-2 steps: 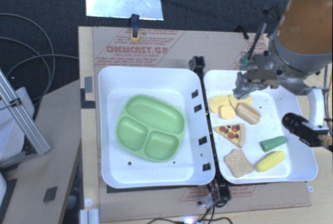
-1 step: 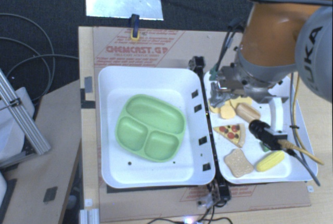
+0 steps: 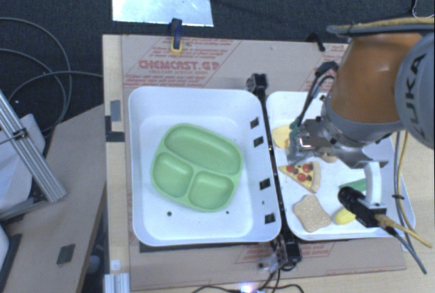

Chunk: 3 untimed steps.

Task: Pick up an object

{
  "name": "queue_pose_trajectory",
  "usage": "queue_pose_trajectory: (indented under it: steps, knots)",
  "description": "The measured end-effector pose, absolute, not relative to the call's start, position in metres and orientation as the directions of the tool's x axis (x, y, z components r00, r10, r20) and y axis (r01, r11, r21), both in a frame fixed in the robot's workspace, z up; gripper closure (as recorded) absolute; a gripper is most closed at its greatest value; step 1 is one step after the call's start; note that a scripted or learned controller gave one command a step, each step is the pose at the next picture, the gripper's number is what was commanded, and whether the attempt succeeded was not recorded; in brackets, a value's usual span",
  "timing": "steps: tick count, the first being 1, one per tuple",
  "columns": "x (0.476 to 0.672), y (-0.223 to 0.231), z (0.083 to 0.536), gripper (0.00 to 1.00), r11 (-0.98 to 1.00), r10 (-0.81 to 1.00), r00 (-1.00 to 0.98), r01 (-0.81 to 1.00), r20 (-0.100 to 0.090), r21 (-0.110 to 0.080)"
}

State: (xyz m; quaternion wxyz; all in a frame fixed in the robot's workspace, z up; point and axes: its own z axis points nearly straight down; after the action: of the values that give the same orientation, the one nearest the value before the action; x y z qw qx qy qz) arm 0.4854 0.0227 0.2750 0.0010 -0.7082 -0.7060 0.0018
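Observation:
My gripper (image 3: 301, 143) hangs low over the left part of the right bin (image 3: 289, 102), with the big grey and orange arm (image 3: 370, 84) above it. A toy pizza slice (image 3: 303, 174) lies just below the gripper. Next to its left side sits a yellow piece (image 3: 280, 136). A toy bread slice (image 3: 312, 213) lies near the bin's front edge. Farther right, a small yellow item (image 3: 344, 217) and a green item (image 3: 357, 184) are partly hidden by the arm. Nothing can be seen held in the gripper.
The left bin (image 3: 146, 217) holds a green divided plate (image 3: 197, 166). A black divider with clips (image 3: 266, 149) runs between the two bins. The arm covers much of the right bin's back and right side.

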Motion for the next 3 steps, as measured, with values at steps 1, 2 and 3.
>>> queue_pose_trajectory:
  steps: [1, 2, 3]
  knots:
    - [0.485, 0.068, 0.182, 1.0, 0.007, 1.0, -0.007, 1.0, 0.001, -0.009]
    - [0.526, -0.013, 0.207, 1.0, -0.006, 1.0, 0.006, 1.0, -0.004, 0.006]
    - [0.487, 0.025, 0.183, 1.0, 0.006, 1.0, -0.006, 1.0, 0.002, -0.003]
